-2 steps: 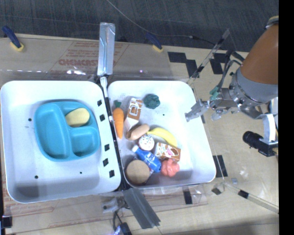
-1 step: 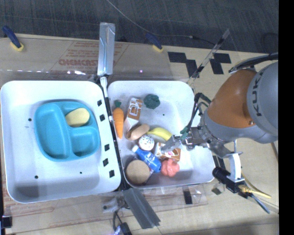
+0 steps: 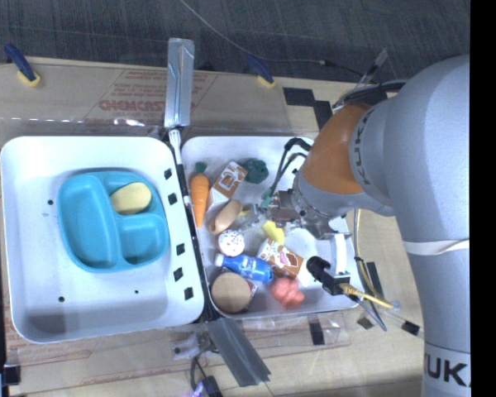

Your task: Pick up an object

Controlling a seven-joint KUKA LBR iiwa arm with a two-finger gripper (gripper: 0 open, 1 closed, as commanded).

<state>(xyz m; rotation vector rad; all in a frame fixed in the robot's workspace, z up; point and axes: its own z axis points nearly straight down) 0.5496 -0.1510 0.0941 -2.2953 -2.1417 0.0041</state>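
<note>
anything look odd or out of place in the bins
Nothing looks spilled or damaged. A yellow potato-shaped toy sits alone in the blue sectioned tray in the left white bin; the other toys crowd the right white bin.

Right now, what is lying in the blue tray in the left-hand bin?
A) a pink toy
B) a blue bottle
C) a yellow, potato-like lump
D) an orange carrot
C: a yellow rounded lump sits in the upper right compartment of the blue tray, while the carrot, blue bottle and pink toy all lie in the right bin.
</note>
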